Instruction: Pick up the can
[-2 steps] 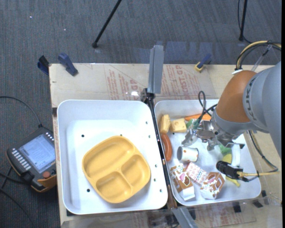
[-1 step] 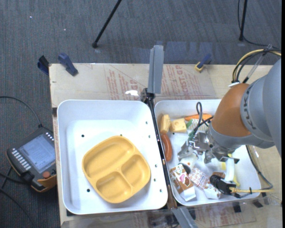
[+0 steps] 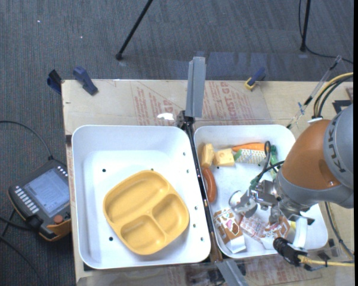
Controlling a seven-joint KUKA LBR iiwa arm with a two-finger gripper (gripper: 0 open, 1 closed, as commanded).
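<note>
The can (image 3: pixel 252 155) lies on its side near the far wall of the right bin (image 3: pixel 241 130), with a patterned label and a green end facing right. An orange carrot (image 3: pixel 249 146) rests against its far side. My gripper (image 3: pixel 254 200) hangs low over the middle of the right bin, nearer the camera than the can and apart from it. The grey and orange arm (image 3: pixel 310 165) covers the bin's right part.
Yellow cheese pieces (image 3: pixel 217 156) lie left of the can, and a brown sausage (image 3: pixel 210 183) lies along the bin's left wall. A small carton (image 3: pixel 230 229) and crumpled packets (image 3: pixel 259 226) sit at the near edge. The left bin (image 3: pixel 86 159) holds a yellow divided plate (image 3: pixel 145 212).
</note>
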